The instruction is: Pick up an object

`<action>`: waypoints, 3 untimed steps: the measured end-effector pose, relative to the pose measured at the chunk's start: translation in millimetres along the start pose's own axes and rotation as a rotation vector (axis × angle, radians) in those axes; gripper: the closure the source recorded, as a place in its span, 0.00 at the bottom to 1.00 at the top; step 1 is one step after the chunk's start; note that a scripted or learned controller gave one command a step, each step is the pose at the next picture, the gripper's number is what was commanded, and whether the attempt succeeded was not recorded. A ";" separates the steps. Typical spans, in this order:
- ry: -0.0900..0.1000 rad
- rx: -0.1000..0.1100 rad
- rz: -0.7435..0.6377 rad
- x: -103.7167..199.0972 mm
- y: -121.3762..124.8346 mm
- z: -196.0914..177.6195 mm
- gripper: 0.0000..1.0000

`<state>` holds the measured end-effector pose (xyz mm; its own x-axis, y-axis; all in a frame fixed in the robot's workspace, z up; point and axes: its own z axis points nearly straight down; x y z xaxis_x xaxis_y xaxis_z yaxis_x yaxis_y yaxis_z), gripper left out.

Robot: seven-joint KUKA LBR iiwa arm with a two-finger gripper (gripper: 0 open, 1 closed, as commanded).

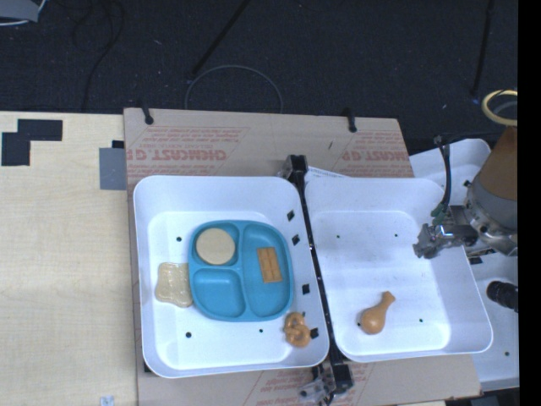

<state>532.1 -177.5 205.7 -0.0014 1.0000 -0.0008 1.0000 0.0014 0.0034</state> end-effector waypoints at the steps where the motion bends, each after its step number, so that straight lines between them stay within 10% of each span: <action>1: 0.001 0.003 0.000 -0.8 0.4 -17.5 1.00; 3: 0.001 0.005 -0.003 104.7 29.6 -19.3 1.00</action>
<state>561.4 -72.8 225.0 -0.0046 1.0000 0.0006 1.0000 0.0046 -0.0016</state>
